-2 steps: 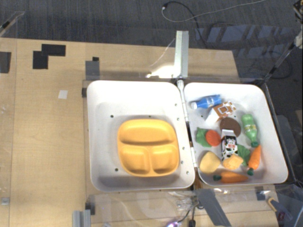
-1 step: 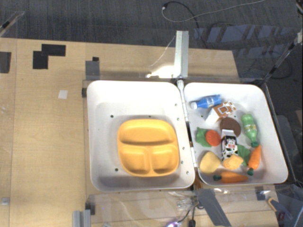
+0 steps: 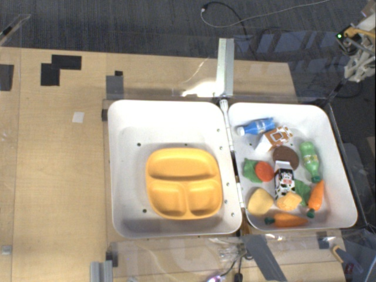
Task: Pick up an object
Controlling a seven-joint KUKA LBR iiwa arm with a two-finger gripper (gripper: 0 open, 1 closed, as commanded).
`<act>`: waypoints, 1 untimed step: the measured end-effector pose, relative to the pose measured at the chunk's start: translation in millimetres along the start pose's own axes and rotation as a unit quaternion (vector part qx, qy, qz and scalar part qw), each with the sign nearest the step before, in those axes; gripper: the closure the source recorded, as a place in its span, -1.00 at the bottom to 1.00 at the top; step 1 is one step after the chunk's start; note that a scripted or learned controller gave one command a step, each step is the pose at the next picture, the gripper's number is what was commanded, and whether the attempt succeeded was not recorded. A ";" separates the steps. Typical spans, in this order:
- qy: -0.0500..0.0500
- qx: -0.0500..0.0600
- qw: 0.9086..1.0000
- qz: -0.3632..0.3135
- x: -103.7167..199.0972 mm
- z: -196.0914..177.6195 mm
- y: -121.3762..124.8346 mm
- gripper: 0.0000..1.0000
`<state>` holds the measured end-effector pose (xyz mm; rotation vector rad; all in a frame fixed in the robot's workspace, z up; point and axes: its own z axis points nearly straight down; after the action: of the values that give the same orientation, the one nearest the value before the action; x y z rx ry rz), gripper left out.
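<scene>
The right bin (image 3: 336, 138) holds the pickable toys in a heap: a blue bottle (image 3: 256, 126) at eleven o'clock, a green bottle (image 3: 309, 159) at three, carrots (image 3: 316, 195) near five. The left bin (image 3: 126, 122) carries a yellow divided tray (image 3: 184, 181), probably the drop spot. The claw (image 3: 359, 56) waits at two o'clock beyond the bins; its state I cannot tell.

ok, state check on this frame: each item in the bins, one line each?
yellow tray: right way up in left bin, compartments bare
blue bottle: lying on its side, right bin
green bottle: lying on its side
brown disc: flat, beside the green bottle
cow toy: among the pile
carrot: lying near the right wall
second carrot: lying along the front wall
gripper: at top right, away from the bins
</scene>
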<state>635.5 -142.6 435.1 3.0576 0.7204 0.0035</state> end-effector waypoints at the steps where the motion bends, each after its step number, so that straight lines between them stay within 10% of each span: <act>1: 0.001 0.000 0.992 0.128 -15.3 -1.0 53.4 1.00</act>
<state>645.7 -197.2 436.2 3.1252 0.3239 0.0068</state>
